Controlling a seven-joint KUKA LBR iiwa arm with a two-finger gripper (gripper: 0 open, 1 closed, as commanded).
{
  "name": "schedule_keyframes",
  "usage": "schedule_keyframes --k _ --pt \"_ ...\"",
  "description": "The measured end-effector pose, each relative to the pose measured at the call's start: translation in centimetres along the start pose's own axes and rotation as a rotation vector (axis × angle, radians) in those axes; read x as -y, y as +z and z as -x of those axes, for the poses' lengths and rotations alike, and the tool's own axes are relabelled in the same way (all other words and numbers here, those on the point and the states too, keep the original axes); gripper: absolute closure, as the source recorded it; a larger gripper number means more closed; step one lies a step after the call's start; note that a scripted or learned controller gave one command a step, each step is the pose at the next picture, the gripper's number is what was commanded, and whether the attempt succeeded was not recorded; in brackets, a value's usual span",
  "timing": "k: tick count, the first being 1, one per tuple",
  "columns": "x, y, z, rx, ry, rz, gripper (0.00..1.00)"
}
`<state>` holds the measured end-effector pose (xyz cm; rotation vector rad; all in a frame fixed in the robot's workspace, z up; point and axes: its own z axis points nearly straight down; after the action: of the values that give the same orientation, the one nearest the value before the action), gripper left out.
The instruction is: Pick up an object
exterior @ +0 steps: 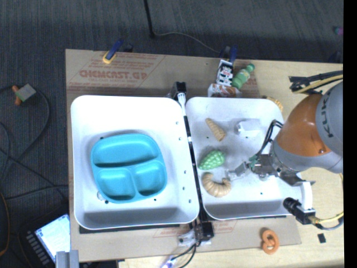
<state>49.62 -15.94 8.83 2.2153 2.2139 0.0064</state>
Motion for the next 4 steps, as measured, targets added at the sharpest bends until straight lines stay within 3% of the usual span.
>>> schedule_keyframes --k 1,2,3,4 --pt "1.2 -1.7 -4.2 -0.005 -0.002 -0.012 0.0" --pt "-4.6 -0.8 -5.4 -0.004 -0.002 -0.011 0.0" --pt "-8.8 -1.6 -5.8 -0.003 -0.001 -0.01 0.0" --pt "-8.8 -2.6 -5.8 -0.002 -0.001 -0.011 1.0"
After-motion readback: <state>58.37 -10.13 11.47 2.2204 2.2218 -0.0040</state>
